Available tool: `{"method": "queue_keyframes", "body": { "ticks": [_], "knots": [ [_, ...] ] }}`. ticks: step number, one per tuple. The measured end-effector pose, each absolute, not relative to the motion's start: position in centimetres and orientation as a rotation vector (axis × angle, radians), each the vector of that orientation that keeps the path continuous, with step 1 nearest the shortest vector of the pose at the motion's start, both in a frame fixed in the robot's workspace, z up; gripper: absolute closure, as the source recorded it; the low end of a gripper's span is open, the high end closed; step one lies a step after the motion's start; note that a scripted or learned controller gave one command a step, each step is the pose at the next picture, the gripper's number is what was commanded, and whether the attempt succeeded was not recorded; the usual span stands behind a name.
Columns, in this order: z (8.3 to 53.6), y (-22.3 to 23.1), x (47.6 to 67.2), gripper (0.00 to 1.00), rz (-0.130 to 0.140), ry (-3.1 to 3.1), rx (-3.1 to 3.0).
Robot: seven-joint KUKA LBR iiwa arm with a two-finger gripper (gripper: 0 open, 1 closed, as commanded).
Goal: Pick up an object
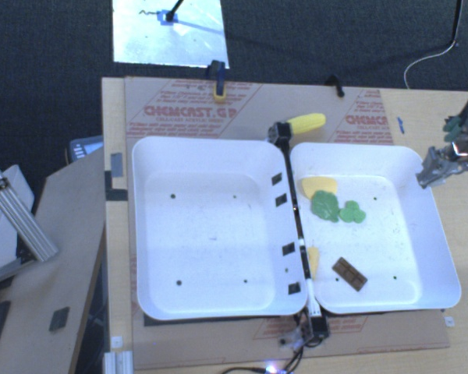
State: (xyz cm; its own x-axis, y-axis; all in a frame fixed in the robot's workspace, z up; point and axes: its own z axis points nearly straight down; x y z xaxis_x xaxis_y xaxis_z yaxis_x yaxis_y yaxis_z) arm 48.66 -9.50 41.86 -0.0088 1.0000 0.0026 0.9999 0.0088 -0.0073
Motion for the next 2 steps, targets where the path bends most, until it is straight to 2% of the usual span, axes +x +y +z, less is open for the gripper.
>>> {"method": "queue_keyframes", "body": {
  "ticks": [1,2],
  "knots": [
    [52.6,-0.8,49.9,1.0,-0.019,-2.244,-2.212],
    [49.5,-10.0,49.8,1.0,0.001,-2.216,-2.231]
  ]
}}
